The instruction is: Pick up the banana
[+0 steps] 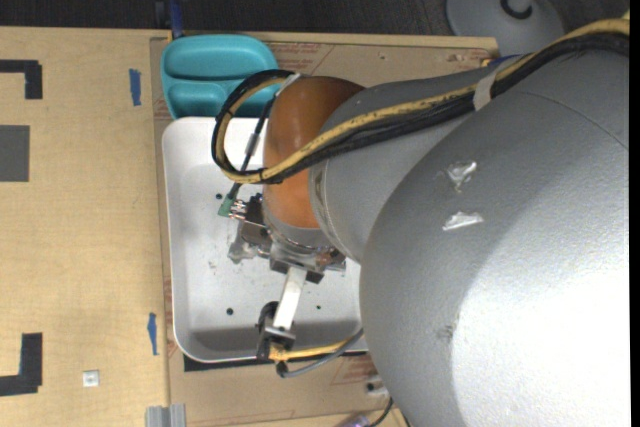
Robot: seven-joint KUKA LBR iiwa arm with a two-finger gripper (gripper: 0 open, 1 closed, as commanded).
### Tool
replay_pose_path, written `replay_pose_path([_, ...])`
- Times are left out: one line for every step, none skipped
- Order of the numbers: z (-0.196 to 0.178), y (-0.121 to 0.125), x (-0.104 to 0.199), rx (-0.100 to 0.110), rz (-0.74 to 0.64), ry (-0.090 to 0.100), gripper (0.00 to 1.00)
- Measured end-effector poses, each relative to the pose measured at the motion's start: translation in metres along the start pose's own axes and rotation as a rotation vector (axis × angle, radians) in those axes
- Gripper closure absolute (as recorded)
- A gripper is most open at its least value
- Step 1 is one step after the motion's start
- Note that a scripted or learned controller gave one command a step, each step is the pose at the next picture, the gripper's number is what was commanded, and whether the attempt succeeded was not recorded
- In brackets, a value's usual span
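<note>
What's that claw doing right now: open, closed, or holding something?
Gripper: cannot be told. It is over the white bin, and the arm covers most of it from the camera.

No text, brand, number or sign can be read. The small pale square (91, 377) on the bench (80, 245), lower left, may be a tag, but it is too small to tell.

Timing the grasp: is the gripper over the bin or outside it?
Over it. The gripper lies within the rim of the white bin, above its floor. How low it hangs, cannot tell; the arm hides the bin's right side.
</note>
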State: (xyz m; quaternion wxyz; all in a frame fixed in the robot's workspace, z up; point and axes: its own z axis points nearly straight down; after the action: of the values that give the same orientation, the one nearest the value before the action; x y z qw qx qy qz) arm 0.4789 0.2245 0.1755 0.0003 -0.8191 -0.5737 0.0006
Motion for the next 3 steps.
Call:
replay_pose_path([0.09, 0.001, 0.0, 0.0, -0.277, 0.002, 0.0])
replay_pose_path([0.079, 0.001, 0.002, -0.003, -0.277, 0.005, 1.0])
replay_pose_path([0.087, 0.002, 0.003, -0.008, -0.005, 0.009, 1.0])
